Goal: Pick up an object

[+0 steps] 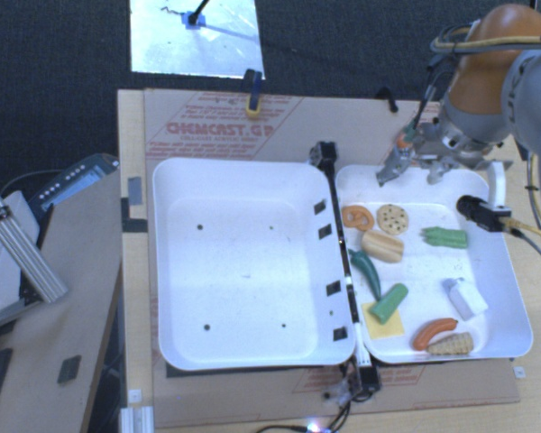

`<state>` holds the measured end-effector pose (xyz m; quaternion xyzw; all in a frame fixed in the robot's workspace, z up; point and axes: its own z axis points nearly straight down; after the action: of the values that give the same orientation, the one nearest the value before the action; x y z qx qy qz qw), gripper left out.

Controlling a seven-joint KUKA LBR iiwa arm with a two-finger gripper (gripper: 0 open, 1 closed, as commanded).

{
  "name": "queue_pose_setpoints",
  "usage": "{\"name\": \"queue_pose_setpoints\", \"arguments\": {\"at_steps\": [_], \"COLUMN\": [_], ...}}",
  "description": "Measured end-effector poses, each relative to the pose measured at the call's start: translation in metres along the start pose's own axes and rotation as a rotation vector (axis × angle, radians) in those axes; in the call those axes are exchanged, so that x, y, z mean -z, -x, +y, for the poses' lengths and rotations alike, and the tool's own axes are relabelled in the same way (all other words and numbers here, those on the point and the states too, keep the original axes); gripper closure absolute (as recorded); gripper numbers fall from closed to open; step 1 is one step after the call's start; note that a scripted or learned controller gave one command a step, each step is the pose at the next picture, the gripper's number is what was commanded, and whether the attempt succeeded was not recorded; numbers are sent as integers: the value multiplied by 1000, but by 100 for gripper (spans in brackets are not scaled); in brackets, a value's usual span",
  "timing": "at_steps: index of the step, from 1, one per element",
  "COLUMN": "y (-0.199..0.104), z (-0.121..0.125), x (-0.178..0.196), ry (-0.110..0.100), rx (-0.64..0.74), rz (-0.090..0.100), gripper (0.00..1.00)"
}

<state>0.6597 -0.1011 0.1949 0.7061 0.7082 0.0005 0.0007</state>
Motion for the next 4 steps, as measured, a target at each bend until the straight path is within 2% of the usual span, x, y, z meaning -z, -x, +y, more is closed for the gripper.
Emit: {"name": "queue_pose_setpoints", "arguments": {"at_steps": [1, 2, 3, 4], "y": [14, -12, -10, -10], "z": [-72, -17, -17, -17], "x": [-92, -109, -95, -96], "ry": [-13, 5, 11, 11], "rx": [-5, 5, 3, 3], "rz": [2, 0, -3, -3], "gripper": [0, 0, 100, 0]}}
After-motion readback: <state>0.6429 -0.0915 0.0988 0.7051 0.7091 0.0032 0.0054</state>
